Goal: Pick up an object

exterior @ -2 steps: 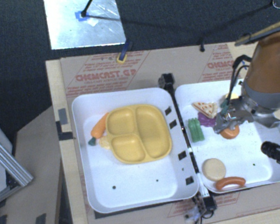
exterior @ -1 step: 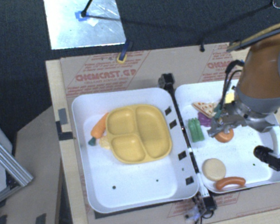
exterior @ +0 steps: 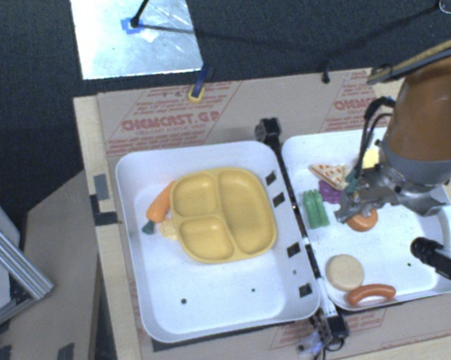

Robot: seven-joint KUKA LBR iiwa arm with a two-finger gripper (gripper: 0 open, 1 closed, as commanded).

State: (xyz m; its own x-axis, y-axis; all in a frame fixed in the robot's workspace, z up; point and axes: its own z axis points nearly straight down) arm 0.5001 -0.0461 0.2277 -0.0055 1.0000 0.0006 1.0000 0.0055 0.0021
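My gripper [exterior: 354,205] hangs low over the right bin [exterior: 405,274], just above a small orange round piece [exterior: 364,220] and beside a purple toy [exterior: 328,195]. A green ridged block [exterior: 315,208] lies to its left near the divider. A waffle-like slice [exterior: 331,173] sits behind it. Toward the front of that bin lie a tan round bun [exterior: 344,270] and a red sausage [exterior: 371,294]. The arm body hides the bin's right part.
The left bin [exterior: 160,309] holds a yellow three-section plate [exterior: 218,215] with a toy carrot [exterior: 159,203] at its left edge. A black divider [exterior: 290,207] runs between the bins. A black fitting [exterior: 436,258] sits at the right bin's front right.
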